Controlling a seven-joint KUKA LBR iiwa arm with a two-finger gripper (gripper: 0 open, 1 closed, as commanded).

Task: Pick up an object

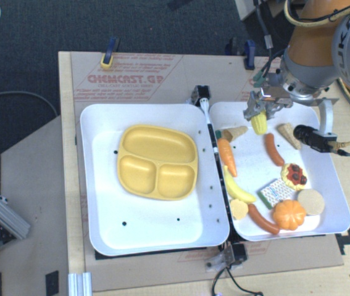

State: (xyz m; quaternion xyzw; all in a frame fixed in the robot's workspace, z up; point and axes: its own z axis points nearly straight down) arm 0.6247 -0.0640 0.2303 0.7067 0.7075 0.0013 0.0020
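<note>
While the tool (pixel 260 111) hangs over the right bin (pixel 335 193), a yellow corn cob (pixel 259 124) stands upright, gripped between its fingers.

Right bin (pixel 341 209) crowded; left bin (pixel 100 214) open around yellow plate (pixel 158 162).

Red printed lettering runs across the brown cardboard sheet (pixel 131 79) that lies under the two shallow white bins, just beyond the far rim of the left white bin (pixel 100 227). The large line reads "CHEMCAST GP", its last letters faint. Smaller red lines above and below it are too blurred to read.
</note>
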